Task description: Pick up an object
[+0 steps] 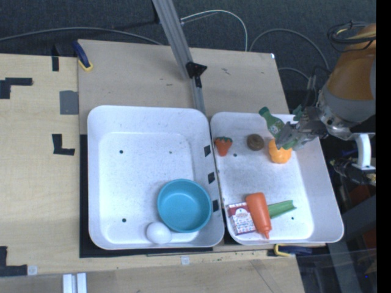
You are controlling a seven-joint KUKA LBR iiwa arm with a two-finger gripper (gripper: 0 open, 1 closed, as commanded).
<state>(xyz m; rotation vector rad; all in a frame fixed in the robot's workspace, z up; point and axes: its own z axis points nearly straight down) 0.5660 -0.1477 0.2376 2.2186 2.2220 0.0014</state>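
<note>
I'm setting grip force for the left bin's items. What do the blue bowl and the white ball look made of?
The blue bowl looks like smooth moulded plastic: uniform colour, soft sheen on its rim. The white ball beside it looks smooth and matte, possibly plastic or foam; the view leaves that open.

The bins (122, 127) look like smooth white plastic, finely speckled. The blue bowl (183, 204) is matt plastic. The bench (140, 72) under the bins looks like pale, matt wood.

End effector (287, 140) above orange fruit (280, 154)
</note>
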